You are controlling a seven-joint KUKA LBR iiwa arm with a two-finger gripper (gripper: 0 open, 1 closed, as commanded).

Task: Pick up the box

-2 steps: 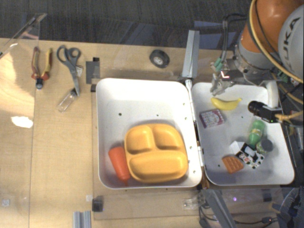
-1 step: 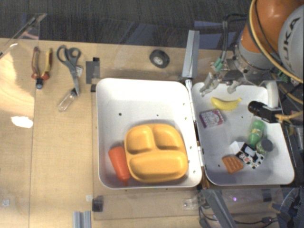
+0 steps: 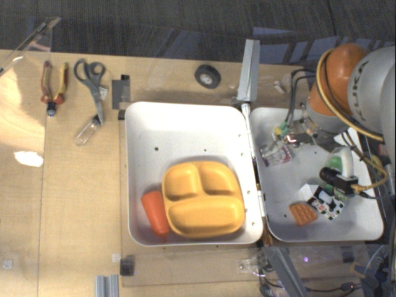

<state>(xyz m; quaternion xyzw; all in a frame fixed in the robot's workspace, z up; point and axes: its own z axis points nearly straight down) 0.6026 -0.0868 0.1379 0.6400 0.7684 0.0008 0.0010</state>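
Box (image 3: 201, 198), yellow and moulded with three compartments, lay in the near half of the left bin (image 3: 185, 109), its lower edge close to the bin's near wall. An orange carrot-shaped piece (image 3: 154, 214) rested against the box's left side. The tool (image 3: 278, 151) hung over the far left part of the right bin (image 3: 371, 232), just beyond the wall shared by the two bins. It thus stood to the right of the box and farther back, apart from it, with the bin walls between them. Whether the tool was open or closed could not be told, and nothing was seen in its hold. A brown ridged piece (image 3: 303, 213) lay near the front of the right bin. On the desk (image 3: 74, 197), behind and left of the bins, lay scissors (image 3: 93, 86), pliers (image 3: 53, 86) and a roll of tape (image 3: 208, 76).
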